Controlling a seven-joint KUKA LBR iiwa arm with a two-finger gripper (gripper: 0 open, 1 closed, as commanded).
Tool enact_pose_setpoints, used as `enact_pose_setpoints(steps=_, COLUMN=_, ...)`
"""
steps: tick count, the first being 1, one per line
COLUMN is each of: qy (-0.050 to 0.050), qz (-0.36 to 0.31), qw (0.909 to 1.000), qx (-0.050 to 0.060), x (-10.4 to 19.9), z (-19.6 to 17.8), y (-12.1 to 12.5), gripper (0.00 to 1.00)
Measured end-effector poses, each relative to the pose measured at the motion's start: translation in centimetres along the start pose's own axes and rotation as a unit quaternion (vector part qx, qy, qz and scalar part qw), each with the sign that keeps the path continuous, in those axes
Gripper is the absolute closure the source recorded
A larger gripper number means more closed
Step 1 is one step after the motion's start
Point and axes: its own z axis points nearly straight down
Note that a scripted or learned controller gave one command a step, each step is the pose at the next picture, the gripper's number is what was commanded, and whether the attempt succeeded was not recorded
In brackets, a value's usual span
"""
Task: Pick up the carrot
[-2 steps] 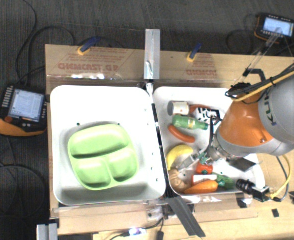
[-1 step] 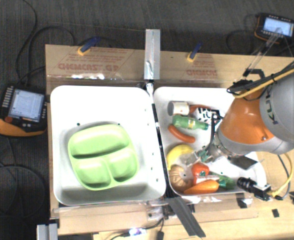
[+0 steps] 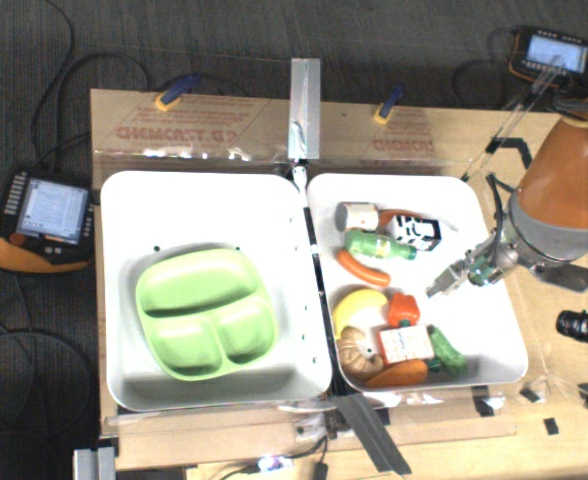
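Observation:
The carrot (image 3: 398, 374), orange with a green leafy top (image 3: 447, 353), lies along the front wall of the right bin (image 3: 494, 320), partly under a small white and red carton (image 3: 405, 345). My gripper (image 3: 442, 287) hangs over the right half of that bin, pointing left and down. It is above and to the right of the carrot, apart from it, and nothing is held in it.
The right bin also holds a yellow fruit (image 3: 359, 307), a red pepper (image 3: 403, 309), an orange sausage (image 3: 362, 267), a green bottle (image 3: 379, 247), a black and white bottle (image 3: 399, 225) and a brown round item (image 3: 355, 347). A green divided plate (image 3: 206, 311) sits in the left bin.

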Motion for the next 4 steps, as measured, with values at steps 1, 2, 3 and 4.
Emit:
enact_pose_setpoints(steps=1, qy=-0.001, qz=0.13, qw=0.9916, qx=-0.003, x=1.8, z=15.3, y=2.6, gripper=1.0)
enact_pose_setpoints(steps=2, qy=-0.001, qz=0.333, qw=0.9428, qx=0.002, x=4.5, z=6.2, y=2.0, gripper=1.0)
enact_pose_setpoints(steps=3, qy=-0.001, qz=0.484, qw=0.875, qx=0.003, x=7.2, z=6.2, y=3.3, gripper=1.0)
enact_pose_setpoints(steps=4, qy=-0.002, qz=0.569, qw=0.822, qx=0.003, x=15.8, z=6.2, y=7.4, gripper=1.0)
